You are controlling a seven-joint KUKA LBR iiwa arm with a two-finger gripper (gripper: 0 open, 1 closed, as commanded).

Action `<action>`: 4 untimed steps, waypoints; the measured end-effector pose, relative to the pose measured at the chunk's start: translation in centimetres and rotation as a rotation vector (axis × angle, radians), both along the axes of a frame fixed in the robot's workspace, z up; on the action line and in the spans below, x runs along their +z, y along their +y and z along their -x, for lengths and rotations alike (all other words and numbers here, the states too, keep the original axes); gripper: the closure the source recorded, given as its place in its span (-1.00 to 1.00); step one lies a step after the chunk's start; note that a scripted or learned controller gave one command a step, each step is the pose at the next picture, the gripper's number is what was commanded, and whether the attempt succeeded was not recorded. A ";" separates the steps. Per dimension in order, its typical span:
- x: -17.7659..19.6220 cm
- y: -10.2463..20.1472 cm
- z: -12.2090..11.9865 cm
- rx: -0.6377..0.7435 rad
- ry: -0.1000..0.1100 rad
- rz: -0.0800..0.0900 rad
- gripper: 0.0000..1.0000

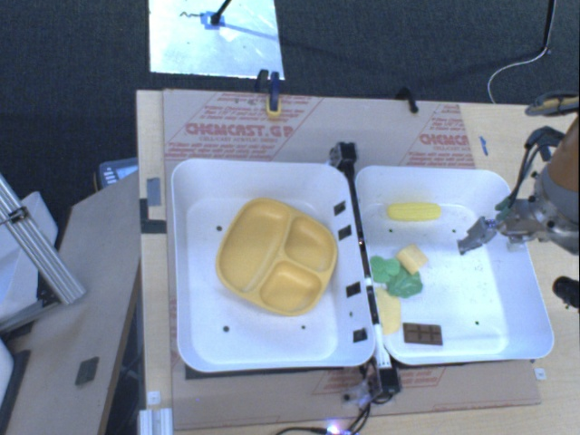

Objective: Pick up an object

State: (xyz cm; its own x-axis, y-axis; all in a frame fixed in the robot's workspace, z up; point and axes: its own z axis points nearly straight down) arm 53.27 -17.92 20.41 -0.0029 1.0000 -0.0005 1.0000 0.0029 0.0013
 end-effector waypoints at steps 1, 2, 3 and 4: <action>-10.7 5.7 -3.2 0.007 0.006 -0.005 -1.00; -9.0 5.2 -3.3 0.001 -0.002 0.000 1.00; 3.7 11.0 -14.3 0.011 -0.021 0.001 1.00; 6.8 27.6 -8.7 0.018 -0.003 -0.009 1.00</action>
State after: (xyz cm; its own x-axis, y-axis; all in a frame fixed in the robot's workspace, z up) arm 61.93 9.64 27.18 -0.0213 0.9997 0.0085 0.9998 0.0213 0.0042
